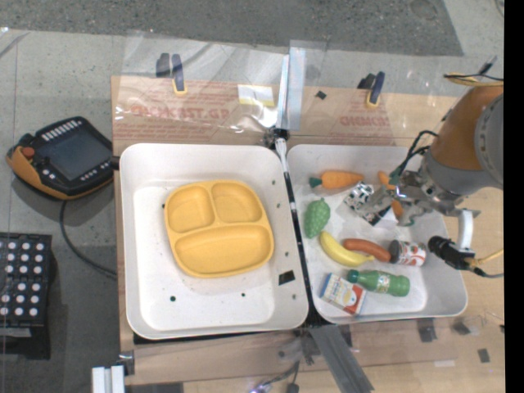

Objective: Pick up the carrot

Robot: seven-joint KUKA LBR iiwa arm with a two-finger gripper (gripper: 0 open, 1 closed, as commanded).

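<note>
Orange carrot (pixel 341 179) sits near the back of the right bin (pixel 446 301), lying flat with its long axis running left to right, green top pointing left toward the yellow tray (pixel 219 226) in the left bin (pixel 139 301). The gripper (pixel 395 199) is down in the right bin, off to the carrot's right and a bit nearer the camera; it's too cluttered there to tell the state of the fingers. There's a small orange thing (pixel 398 209) right at it, can't tell if it's held. A black-and-white toy (pixel 359 196) sits just left of the gripper, with a banana (pixel 340 251), sausage (pixel 367 247) and green bottle (pixel 381 282) toward the front.
</note>
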